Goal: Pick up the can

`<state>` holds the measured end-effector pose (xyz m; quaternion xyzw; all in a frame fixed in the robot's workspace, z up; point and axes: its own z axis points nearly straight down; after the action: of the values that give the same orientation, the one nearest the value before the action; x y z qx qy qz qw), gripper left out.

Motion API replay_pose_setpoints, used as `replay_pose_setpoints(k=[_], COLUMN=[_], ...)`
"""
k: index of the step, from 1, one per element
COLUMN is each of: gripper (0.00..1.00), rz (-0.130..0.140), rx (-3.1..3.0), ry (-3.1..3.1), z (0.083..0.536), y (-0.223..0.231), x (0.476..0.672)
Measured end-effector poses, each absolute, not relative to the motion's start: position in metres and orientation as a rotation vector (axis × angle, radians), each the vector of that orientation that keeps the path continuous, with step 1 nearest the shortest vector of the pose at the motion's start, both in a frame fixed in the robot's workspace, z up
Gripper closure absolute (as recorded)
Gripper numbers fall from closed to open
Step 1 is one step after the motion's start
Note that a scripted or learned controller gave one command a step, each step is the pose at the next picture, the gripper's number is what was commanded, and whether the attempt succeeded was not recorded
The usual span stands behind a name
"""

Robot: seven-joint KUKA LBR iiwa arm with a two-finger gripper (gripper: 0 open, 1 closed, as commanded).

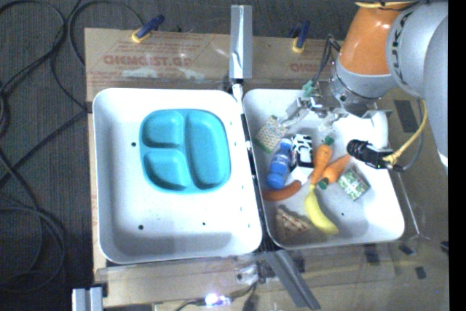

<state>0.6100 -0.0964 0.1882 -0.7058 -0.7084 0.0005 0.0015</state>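
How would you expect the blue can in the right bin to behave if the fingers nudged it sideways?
The blue can lies on its side, so it would probably roll. Its rounded wall may be slippery. The sausage and carrot beside it could block it.

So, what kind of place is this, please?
Probably a robotics lab: a grey robot arm with an orange band reaches over two shallow white bins clamped to a bench, and loose black cables lie on the floor.
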Motion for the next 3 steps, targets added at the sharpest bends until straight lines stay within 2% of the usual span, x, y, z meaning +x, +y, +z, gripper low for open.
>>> replay_pose_setpoints(k=[1, 2, 3], gripper=[0.0, 0.0, 0.0], rz=[0.002, -0.01, -0.027], rx=[-2.091, -2.156, -2.252], ry=[-2.34, -2.268, -2.196], z=[0.119, 0.096, 0.091], y=[-0.214, -0.213, -0.209], x=[0.635, 0.575, 0.526])
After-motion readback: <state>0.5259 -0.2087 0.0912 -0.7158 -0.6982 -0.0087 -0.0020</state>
